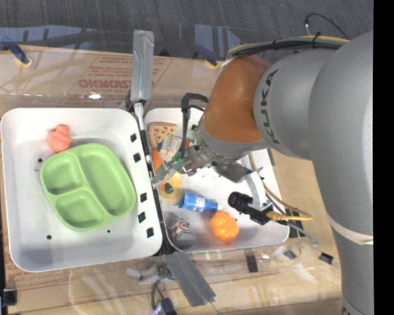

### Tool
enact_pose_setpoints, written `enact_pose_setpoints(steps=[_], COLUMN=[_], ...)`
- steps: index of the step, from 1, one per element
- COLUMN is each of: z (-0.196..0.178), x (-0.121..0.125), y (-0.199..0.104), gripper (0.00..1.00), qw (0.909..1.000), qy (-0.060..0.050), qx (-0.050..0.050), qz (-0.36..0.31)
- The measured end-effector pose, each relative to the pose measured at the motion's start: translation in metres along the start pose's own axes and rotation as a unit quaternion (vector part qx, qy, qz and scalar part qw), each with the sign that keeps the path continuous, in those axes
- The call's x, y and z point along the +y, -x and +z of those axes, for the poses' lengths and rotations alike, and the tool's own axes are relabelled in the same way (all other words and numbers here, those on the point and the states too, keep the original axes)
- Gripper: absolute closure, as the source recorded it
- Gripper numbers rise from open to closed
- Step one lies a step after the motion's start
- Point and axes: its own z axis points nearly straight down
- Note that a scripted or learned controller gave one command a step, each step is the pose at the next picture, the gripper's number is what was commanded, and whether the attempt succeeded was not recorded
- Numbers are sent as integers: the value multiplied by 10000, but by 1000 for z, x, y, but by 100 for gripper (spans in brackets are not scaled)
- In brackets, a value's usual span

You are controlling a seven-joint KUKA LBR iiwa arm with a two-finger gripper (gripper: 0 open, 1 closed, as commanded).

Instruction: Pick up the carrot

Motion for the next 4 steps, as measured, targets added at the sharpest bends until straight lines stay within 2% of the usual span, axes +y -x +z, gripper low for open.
enact_pose_setpoints(steps=[1, 2, 3, 4], z=[-20, 0, -99, 1], x=[-28, -25, -9, -48], y=[15, 7, -29, 34], gripper=[0, 0, 0, 0], qw=[9944, 9961, 9923, 9952], qy=[13, -5, 23, -7], qx=[-8, 2, -7, -4], qz=[1056, 879, 1239, 976])
